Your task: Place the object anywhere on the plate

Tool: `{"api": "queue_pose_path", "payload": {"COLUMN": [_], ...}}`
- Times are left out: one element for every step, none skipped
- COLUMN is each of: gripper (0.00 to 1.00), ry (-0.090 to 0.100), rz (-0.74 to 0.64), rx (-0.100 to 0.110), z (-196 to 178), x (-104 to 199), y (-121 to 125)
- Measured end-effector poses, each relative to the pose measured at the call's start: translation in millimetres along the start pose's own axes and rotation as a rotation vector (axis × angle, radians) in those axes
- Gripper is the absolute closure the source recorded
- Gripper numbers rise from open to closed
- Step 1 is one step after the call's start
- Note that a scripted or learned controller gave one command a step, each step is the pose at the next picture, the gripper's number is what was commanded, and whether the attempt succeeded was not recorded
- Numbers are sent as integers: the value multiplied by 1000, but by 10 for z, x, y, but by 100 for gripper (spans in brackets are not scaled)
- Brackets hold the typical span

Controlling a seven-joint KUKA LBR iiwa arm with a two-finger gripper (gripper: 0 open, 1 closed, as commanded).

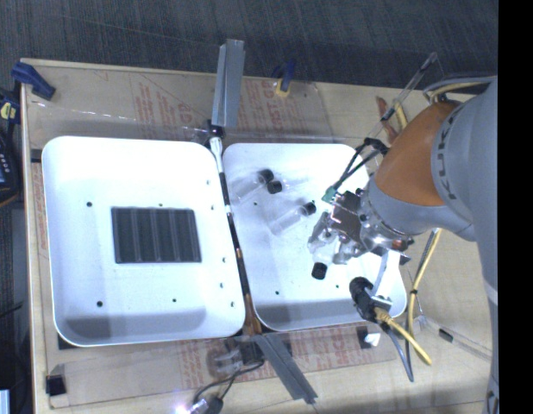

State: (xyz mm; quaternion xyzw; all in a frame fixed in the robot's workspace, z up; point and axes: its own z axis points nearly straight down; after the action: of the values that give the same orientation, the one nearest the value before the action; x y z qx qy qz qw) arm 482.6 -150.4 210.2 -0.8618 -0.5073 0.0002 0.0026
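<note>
Over the right bin (249, 231), the gripper (335, 235) hangs with its jaws down; whether they are open I cannot tell. Three clear vials lie left of it: one (288, 216) nearest, long axis slanting toward the jaws. The plate (156, 235) sits in the left bin (68, 171), well apart.

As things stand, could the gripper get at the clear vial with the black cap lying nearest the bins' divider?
Probably yes. That vial lies in the open in the right bin, and the gripper hangs over the same bin; another vial lies between but low.
</note>
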Motion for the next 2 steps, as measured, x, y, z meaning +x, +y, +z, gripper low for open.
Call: {"api": "queue_pose_path", "payload": {"gripper": [100,100], "ry": [-2,-3], "rz": [166,268], "rx": [-1,1], "z": [-37,204], "x": [839,1229], "y": [-226,-759]}}
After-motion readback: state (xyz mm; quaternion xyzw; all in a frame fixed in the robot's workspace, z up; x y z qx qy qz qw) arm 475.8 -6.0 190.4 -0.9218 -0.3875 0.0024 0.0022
